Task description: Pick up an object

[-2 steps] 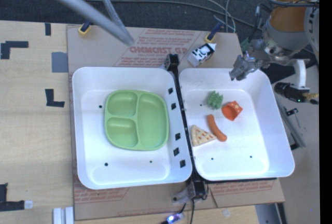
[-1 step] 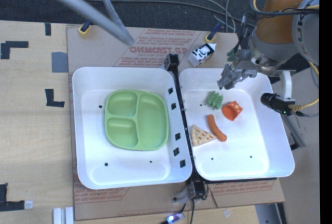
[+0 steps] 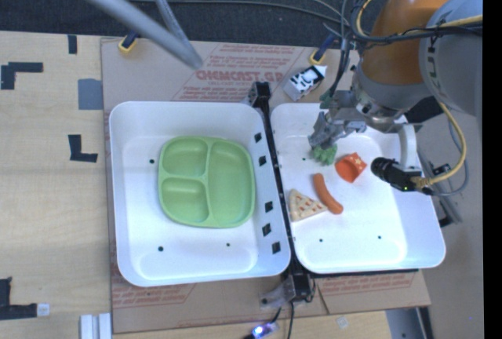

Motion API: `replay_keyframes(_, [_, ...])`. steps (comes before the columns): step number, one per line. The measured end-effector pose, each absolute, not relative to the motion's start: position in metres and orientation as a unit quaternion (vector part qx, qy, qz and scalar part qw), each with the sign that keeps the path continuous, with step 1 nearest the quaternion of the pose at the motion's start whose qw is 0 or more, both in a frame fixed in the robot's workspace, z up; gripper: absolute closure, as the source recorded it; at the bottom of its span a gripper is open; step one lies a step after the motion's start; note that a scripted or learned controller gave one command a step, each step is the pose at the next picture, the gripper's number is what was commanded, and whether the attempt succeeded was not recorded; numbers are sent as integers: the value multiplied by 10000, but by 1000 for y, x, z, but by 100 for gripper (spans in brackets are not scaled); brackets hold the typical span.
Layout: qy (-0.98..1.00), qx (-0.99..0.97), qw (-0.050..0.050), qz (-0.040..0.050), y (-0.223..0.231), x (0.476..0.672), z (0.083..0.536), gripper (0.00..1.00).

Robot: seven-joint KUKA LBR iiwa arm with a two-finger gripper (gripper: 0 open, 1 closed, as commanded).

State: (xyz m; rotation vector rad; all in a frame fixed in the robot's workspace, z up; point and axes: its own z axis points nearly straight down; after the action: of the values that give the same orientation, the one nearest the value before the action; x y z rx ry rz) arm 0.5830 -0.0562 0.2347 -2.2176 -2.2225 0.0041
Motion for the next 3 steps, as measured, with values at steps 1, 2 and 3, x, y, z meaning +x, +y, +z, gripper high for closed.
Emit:
replay_keyframes(1, [-7082, -7060, 12, 13, -17, 567, 228, 100])
replay_keyframes(2, [-7087, -7055, 19, 15, 27, 545, 217, 100])
replay_keyframes(3, [-7094, -7048, 19, 12, 82, 528, 211, 100])
